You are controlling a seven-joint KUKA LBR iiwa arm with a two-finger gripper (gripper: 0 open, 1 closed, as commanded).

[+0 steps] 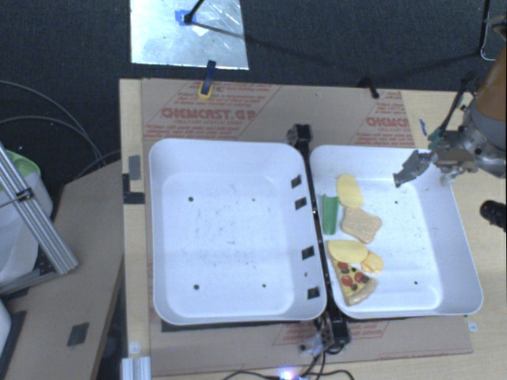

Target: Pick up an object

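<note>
Gripper (412,169), grip state unclear, hovers at two o'clock of the bread (361,226), probably lining up a pick

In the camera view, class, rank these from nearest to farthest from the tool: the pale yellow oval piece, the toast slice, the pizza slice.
Measured from the tool, over the right bin's upper area:
1. Pale yellow oval piece, top of the cluster.
2. Toast slice, just below it.
3. Pizza slice, by the near wall.

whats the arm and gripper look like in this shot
The arm comes in at the right edge: a grey metal body with an orange band on top. Its gripper is dark grey and angular, and a thin dark cable runs along the wrist.
</note>
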